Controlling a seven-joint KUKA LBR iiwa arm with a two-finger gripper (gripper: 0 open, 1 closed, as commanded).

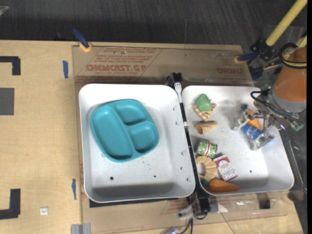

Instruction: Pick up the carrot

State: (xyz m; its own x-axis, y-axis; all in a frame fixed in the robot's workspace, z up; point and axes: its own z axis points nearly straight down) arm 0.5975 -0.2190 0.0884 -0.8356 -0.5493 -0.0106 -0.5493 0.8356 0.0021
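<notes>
Carrot [223,185] lies in right bin [278,174] on cardboard-covered bench [39,130]; pincer [253,126] grip unclear.

Carrot [225,185] wedged at near bin wall [253,189]; carton [225,168] and cracker [207,167] crowd behind. Open floor to its right.

The arm [292,82] runs off the right edge, so little beyond its orange band shows. The gripper [253,126] is a blur of metal over something blue and orange I can't name. The carrot [223,185] lies partly tucked under a small red-and-white packet [225,168].
</notes>
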